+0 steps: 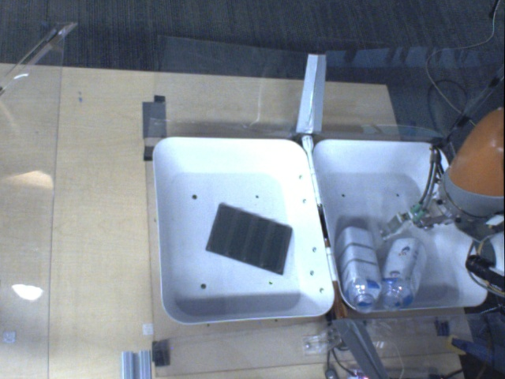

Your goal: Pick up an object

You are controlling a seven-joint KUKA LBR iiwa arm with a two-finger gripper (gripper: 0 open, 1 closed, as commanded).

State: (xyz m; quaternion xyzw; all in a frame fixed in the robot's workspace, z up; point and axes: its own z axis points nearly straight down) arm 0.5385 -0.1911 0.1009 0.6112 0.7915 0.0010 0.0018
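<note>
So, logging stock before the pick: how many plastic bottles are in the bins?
2, both in the right bin, lying side by side near its front wall: one bottle on the left, the other beside it. The arm may hide more.

- Left bin (170,235): white, shallow, at 9 o'clock of the right bin (371,160), their rims touching.
- Bench (79,212): pale wood, under both bins.
- Metal bar (312,93): at 12 o'clock of the bins' seam.
- Floor (197,6): dark carpet, at 12 o'clock beyond the bench.
</note>
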